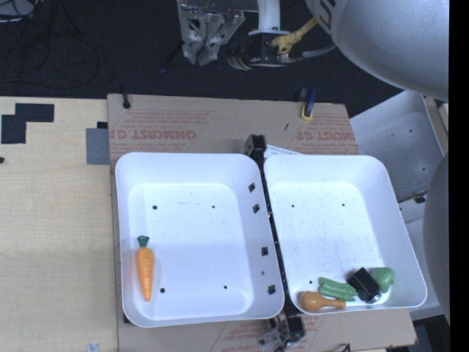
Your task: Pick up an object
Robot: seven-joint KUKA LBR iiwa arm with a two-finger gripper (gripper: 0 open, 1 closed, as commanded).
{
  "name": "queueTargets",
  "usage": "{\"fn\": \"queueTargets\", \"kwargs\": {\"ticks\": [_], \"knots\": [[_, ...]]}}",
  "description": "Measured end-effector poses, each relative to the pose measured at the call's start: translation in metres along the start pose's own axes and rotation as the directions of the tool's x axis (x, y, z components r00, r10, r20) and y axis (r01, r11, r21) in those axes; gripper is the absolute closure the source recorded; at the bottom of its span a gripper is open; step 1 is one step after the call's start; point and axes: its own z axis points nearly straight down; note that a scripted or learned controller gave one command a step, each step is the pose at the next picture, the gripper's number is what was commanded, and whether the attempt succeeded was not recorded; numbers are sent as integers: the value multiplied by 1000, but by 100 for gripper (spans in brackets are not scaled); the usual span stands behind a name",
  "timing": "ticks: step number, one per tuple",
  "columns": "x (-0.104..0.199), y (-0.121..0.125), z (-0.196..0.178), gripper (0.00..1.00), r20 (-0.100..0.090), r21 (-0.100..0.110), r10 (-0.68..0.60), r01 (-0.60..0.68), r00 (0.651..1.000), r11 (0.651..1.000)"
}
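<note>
Gripper [207,41] hangs at top centre of the frame, above the bins, fingers pressed together, gripping nothing. An orange carrot [144,269] lies in the left bin's [183,169] lower-left corner. Small items cluster in the right bin's [330,169] lower-right corner.

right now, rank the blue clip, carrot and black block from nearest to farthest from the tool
1. Blue clip, on the board's top edge, nearest the tool.
2. Carrot, lower-left corner of the left bin.
3. Black block, lower-right corner of the right bin, farthest.

Pincer [209,41] high at top — grey arm [388,28] at right
</note>
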Motion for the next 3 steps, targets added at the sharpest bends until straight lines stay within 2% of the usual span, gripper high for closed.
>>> {"fn": "queueTargets", "kwargs": {"ticks": [1,2,3], "knots": [[-79,0,51,100,3,4,16,-16,1000,1000],[4,0,38,100,-3,-3,2,-2,1000,1000],[-2,-8,10,100,-2,-4,7,-7,1000,1000]]}}
